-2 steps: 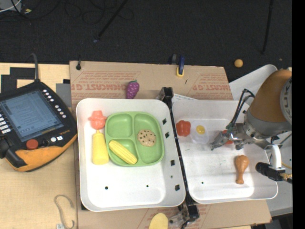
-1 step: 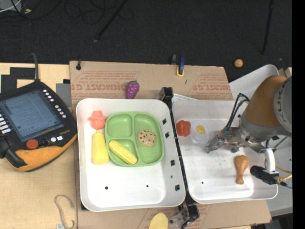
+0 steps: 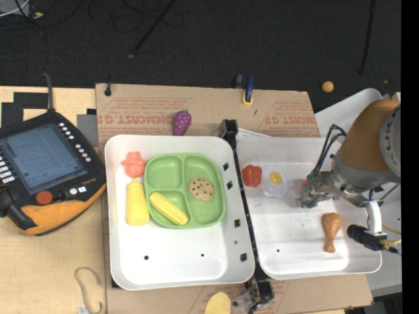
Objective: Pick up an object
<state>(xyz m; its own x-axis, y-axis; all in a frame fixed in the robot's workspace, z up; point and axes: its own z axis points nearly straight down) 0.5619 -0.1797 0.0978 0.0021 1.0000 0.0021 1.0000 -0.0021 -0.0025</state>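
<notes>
Over the right bin (image 3: 294, 257), the gripper (image 3: 310, 195) sits low near the floor; whether it is apart or together cannot be told. Nothing is visibly held. Drumstick (image 3: 331, 230) lies just right of it; tomato (image 3: 252, 174) and cup (image 3: 275, 182) lie left.

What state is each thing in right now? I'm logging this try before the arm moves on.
gripper: low in the right bin, nothing seen between its fingers
drumstick: lying flat in the right bin, apart from the gripper
red pepper: resting by that bin's left wall
green tray: flat in the left bin
cookie: lying in the tray's right compartment
corn: lying slantwise in the tray
</notes>
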